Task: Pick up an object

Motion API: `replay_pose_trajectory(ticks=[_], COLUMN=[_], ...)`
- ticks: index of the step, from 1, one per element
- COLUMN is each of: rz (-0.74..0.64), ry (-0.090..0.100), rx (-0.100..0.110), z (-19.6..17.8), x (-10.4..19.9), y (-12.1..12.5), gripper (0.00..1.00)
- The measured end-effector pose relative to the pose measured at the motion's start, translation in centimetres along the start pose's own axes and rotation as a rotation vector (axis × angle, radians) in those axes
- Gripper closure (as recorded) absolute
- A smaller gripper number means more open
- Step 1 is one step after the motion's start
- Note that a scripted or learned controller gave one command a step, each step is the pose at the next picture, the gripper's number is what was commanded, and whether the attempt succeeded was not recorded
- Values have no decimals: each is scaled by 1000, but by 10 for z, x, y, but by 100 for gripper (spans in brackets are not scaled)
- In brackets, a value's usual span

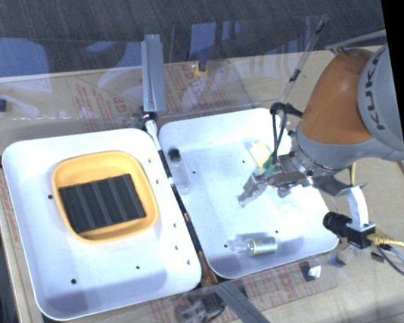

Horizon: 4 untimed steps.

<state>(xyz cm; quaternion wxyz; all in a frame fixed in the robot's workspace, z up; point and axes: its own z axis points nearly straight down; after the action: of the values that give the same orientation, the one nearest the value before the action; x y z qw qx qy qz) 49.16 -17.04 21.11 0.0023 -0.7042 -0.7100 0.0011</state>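
My gripper [251, 189] hangs low over the middle of the right bin [206, 137], reaching in from the right under the grey and orange arm. Just above and right of it lies a small pale yellow-green object [260, 152], partly hidden by the wrist. A small clear and brass-coloured cylinder [256, 245] lies near the bin's front edge, well apart from the gripper. A small clear vial with a black cap [177, 165] rests against the bin's left wall.
The left bin [42, 260] holds a yellow-orange tray [97, 164] with a black ridged insert [104, 202]. A metal bar [150, 73] stands behind the seam between the bins. Bare white floor lies left of the gripper in the right bin.
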Motion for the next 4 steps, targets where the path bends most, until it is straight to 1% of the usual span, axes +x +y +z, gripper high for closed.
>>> replay_pose_trajectory(ticks=[1,2,3,4], rz=[-175,-191,-177,-215], ry=[-2,-2,-5,-2], rx=[-1,-4,-7,-3], z=[72,70,105,118], x=[44,66,59,-16], y=[103,157,140,166], gripper=[0,0,0,0])
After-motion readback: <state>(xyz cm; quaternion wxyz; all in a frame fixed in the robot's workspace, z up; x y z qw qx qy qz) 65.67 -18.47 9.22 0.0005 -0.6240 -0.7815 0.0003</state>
